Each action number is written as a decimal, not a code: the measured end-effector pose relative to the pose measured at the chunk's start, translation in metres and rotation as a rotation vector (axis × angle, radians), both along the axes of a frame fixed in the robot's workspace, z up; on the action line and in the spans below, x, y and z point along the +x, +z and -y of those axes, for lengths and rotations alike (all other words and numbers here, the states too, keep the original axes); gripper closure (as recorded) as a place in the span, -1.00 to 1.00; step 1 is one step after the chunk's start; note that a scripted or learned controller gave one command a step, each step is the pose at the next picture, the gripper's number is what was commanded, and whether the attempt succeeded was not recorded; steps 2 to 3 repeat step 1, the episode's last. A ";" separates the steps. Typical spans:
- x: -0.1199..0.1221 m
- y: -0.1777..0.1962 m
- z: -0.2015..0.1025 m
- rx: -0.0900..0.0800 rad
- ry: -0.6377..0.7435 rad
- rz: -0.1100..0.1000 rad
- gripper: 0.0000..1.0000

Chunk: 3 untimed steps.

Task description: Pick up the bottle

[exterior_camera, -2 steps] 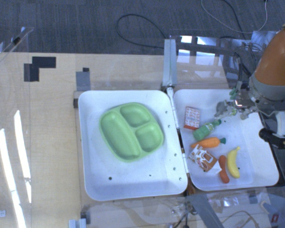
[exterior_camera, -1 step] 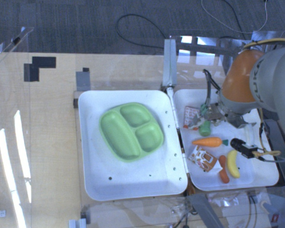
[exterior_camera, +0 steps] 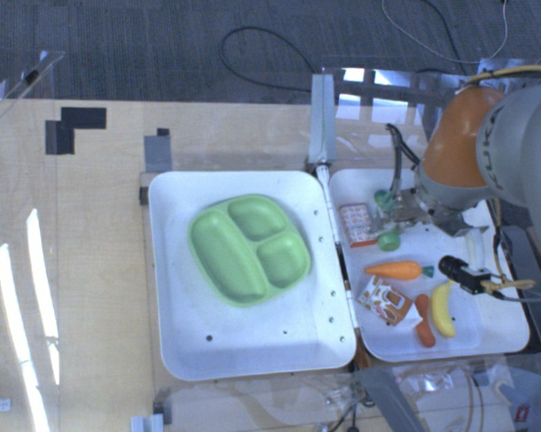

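- The bottle point(exterior_camera: 388, 240) is, as far as you can judge, the small green thing lying just above the carrot point(exterior_camera: 396, 270) in the right bin point(exterior_camera: 505, 335); its shape is too small to read with certainty, so confirm it before you are committing.
- The gripper point(exterior_camera: 397, 211) is hanging above the carrot too, just beyond the bottle and very near it; the view is not showing how far the claw is open or whether it is gripping anything.
- You are aiming for a descent centred on the bottle's body, with the claw closing across its narrow width.
- A pale packet point(exterior_camera: 355, 221) is lying up and to the left of the carrot, close beside the bottle, so you are risking a nudge or a double grab there.
- The carton point(exterior_camera: 382, 301) and banana point(exterior_camera: 443, 309) are sitting below the carrot, well clear of your approach.
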State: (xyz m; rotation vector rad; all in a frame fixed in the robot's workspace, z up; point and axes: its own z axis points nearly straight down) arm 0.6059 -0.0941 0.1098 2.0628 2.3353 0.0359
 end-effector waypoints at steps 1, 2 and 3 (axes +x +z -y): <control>0.006 0.130 -0.043 0.004 -0.221 -0.026 1.00; 0.006 0.130 -0.043 0.004 -0.221 -0.026 1.00; 0.006 0.130 -0.043 0.004 -0.221 -0.026 1.00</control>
